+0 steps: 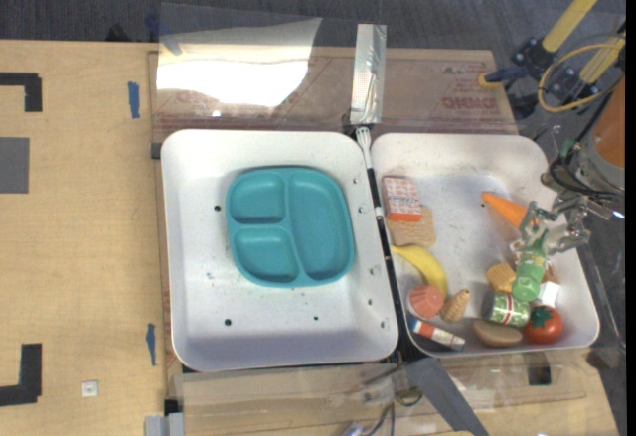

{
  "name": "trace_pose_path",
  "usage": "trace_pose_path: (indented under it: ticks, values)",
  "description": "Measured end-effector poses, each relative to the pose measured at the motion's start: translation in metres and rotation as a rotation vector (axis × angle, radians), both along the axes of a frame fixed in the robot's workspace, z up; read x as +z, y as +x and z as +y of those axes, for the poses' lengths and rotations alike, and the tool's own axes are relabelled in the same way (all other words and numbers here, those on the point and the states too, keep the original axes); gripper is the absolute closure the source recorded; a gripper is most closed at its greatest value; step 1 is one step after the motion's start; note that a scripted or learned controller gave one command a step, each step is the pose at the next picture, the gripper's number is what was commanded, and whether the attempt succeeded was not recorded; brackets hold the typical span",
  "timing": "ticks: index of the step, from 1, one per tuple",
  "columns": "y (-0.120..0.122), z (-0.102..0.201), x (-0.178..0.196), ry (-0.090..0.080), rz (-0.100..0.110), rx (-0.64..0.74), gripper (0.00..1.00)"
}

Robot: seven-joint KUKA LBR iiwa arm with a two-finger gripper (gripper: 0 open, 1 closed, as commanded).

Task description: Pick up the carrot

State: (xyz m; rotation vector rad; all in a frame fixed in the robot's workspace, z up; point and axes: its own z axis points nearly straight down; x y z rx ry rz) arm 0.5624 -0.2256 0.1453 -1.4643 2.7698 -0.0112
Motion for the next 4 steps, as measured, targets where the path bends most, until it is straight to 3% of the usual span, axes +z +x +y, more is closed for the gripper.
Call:
trace_pose_path:
  ticks: [1,2,3,4]
  values:
    - [0.054,0.027,-0.026,0.008,0.002,-0.403,1.00]
    - [0.095,0.026,0.014,0.008,-0.003,-0.454,1.00]
    - [-0.017,0.023,-0.026,0.006,0.010,-0.358,1.00]
    - [-0.026,0.015,-0.034,0.014,-0.020,-0.122,1.00]
